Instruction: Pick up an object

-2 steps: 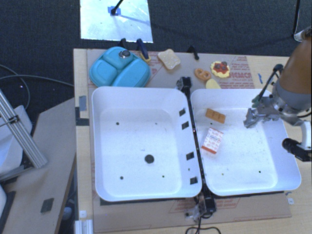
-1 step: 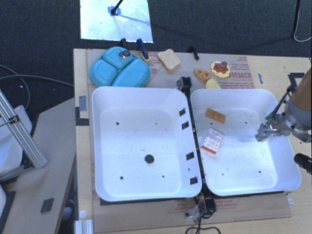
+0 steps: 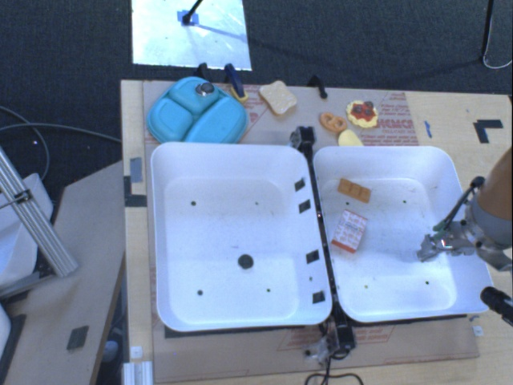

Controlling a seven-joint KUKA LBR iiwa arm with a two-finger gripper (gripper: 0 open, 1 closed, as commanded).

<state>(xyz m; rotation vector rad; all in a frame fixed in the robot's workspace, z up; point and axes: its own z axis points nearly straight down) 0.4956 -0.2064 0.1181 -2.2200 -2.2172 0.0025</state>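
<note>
The tool [image 3: 426, 251], its finger state impossible to tell, hovers at frame right; the red-and-white packet [image 3: 349, 231] lies leftward, long axis tilted.

Robotics lab: white bins [image 3: 232, 163] on bench [image 3: 449, 107], toy food [image 3: 362, 113].

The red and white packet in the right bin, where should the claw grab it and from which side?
The red and white packet lies flat on the floor of the right bin, slightly tilted, close to the divider. Probably best to come straight down from above and pinch across its narrow width, near the middle. The claw sits to its right, over bare floor.
</note>
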